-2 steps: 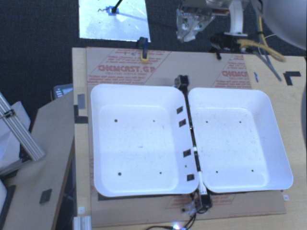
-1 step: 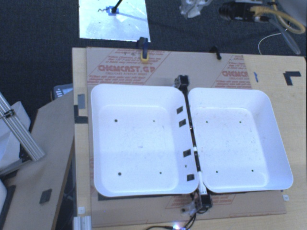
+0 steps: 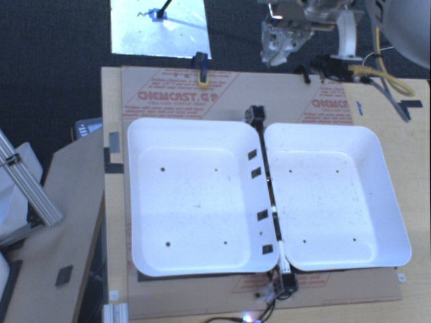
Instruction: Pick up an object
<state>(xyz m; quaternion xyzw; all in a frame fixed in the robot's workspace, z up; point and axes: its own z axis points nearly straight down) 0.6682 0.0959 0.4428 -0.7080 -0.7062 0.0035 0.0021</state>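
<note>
Gripper [image 3: 277, 46] hangs at about one o'clock, above the bench's [image 3: 222, 86] far edge and clear of both bins; whether it stands wide or narrow I cannot tell. Nothing to pick up can be made out. Left bin [image 3: 145, 136] and right bin [image 3: 387, 180] sit side by side, touching along the middle seam. A yellow clamp [image 3: 202, 79] grips the far edge at twelve o'clock.

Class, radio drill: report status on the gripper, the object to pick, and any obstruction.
Gripper raised beyond the bench's far edge, above the right bin; nothing seen in it. No loose object seen in left bin or right bin. Nothing in the way.
</note>
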